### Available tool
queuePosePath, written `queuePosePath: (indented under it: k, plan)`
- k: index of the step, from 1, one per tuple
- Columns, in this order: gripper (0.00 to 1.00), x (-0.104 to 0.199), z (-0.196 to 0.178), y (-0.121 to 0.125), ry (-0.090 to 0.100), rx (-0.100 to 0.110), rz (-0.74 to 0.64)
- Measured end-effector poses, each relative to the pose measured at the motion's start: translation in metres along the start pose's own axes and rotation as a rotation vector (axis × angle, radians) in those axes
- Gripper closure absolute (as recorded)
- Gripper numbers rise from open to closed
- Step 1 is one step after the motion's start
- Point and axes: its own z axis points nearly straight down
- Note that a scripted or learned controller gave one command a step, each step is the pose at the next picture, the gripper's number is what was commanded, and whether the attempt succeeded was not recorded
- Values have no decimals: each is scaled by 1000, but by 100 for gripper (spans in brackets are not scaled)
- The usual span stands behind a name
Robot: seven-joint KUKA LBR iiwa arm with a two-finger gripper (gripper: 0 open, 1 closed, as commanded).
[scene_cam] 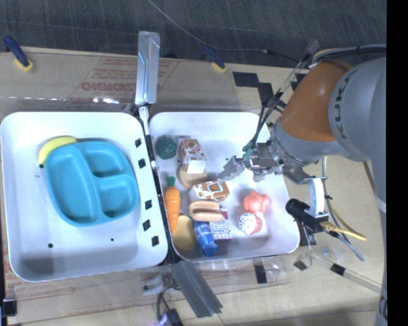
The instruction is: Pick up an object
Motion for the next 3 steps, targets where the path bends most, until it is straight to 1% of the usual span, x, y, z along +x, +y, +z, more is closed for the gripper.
queuePosePath:
  k: [1, 2, 3]
  plan:
    - [0, 29, 21, -34, 0, 2, -9]
    - [0, 26, 97, -29, 0, -6, -206]
    - [0, -15, 97, 44, -4, -11, -431]
